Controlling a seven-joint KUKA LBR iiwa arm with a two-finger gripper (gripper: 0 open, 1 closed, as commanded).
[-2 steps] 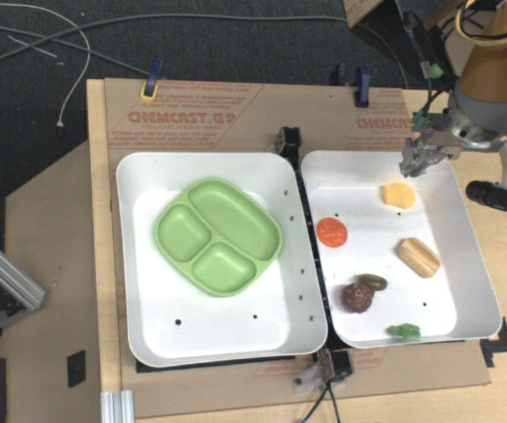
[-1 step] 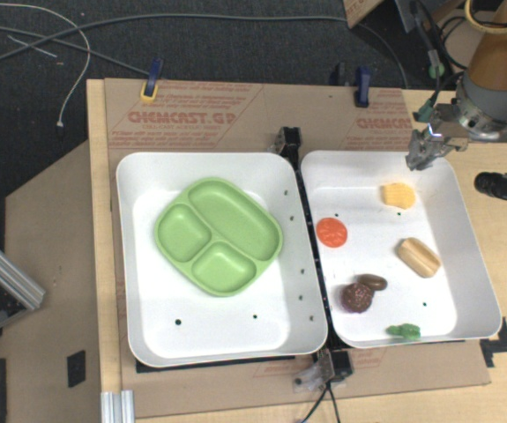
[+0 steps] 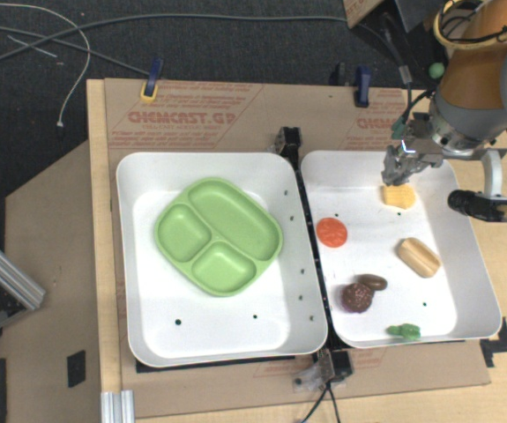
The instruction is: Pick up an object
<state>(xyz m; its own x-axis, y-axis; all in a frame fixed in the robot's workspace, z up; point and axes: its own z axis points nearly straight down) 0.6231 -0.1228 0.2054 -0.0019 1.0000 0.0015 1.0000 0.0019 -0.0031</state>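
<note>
The gripper (image 3: pixel 400 171) sits just above a small yellow cheese-like wedge (image 3: pixel 399 197) at the back of the right bin (image 3: pixel 465 263); whether it is wide, narrow or gripping cannot be told. The cardboard sheet (image 3: pixel 235 113) under the bins carries reversed red lettering, illegible.
</note>
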